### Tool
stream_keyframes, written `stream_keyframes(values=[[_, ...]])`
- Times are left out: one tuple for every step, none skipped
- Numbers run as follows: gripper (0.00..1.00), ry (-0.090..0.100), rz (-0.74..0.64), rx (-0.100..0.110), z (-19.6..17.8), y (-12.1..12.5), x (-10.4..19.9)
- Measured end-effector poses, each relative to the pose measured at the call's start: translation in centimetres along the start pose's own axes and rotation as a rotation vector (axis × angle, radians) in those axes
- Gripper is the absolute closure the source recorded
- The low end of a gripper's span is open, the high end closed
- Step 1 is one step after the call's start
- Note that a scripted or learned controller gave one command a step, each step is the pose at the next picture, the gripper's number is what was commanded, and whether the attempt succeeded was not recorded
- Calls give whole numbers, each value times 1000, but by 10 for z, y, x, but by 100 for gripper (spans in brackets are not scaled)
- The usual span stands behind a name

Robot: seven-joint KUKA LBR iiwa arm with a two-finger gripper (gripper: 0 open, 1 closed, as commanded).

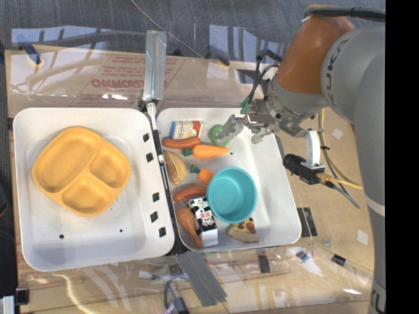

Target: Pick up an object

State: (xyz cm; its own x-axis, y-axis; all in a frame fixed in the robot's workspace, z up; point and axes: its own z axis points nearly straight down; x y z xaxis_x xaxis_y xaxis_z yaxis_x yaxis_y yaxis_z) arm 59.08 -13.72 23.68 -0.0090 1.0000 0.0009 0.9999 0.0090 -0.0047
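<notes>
My gripper (243, 131) hangs over the back of the right bin (283, 195), open, with bare bin floor showing between its fingers. A small green object (215, 135) lies just left of the left finger (227, 129), partly hidden by it. In front of it lie an orange carrot (211, 152) and a teal bowl (231, 193). Further left are a red sausage (181, 142), a small carton (190, 128) and a bread roll (175, 167).
The right bin's front holds a cow-patterned carton (204, 220), a pizza slice (243, 229), another sausage (190, 192) and a small orange piece (205, 174). A yellow divided plate (82, 169) lies in the left bin (39, 254). A metal divider (154, 67) stands behind the bins.
</notes>
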Motion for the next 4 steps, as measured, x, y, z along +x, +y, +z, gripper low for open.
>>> stream_keyframes(values=[[0, 1, 129, 5, 96, 61, 3], [0, -1, 86, -16, 137, 71, -9], [100, -1, 79, -12, 128, 71, -7], [100, 1, 186, -14, 9, 67, 53]])
